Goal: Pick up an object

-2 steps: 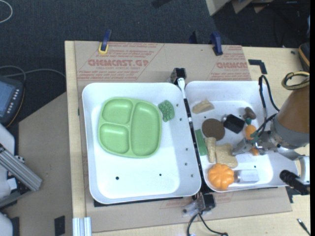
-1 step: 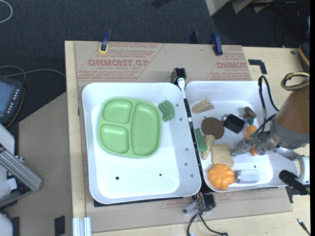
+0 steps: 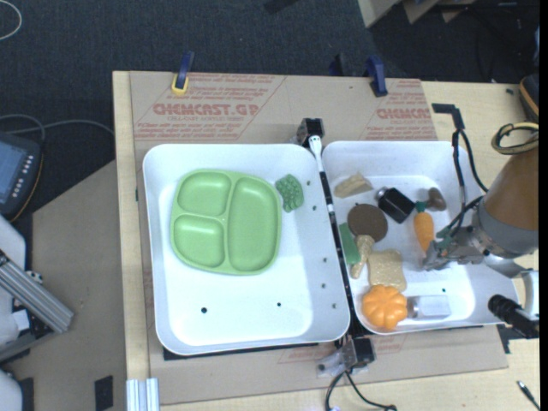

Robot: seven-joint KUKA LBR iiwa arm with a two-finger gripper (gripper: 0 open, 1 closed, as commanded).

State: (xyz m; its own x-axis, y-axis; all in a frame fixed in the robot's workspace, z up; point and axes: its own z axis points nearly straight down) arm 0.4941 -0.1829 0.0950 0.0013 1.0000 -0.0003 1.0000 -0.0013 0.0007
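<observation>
Orange pumpkin [image 3: 384, 306] sits left of the claw [image 3: 438, 255], beside the carrot [image 3: 424, 229]; grip state seemingly unreadable.

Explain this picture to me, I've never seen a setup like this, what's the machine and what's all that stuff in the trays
This is one photo from a camera fixed above a workbench, looking down at a slant. The grey and orange shape at the right is a robot arm, moved by a program, meant to pick up an object. Its gripper is low over the right bin.

Two shallow white bins sit side by side. The left bin holds a green divided plate and a small green bunch of grapes beside it. The right bin holds toy food and odds and ends: a carrot, a small pumpkin, a brown disc, a black block and others.

I can't see anything held.
</observation>
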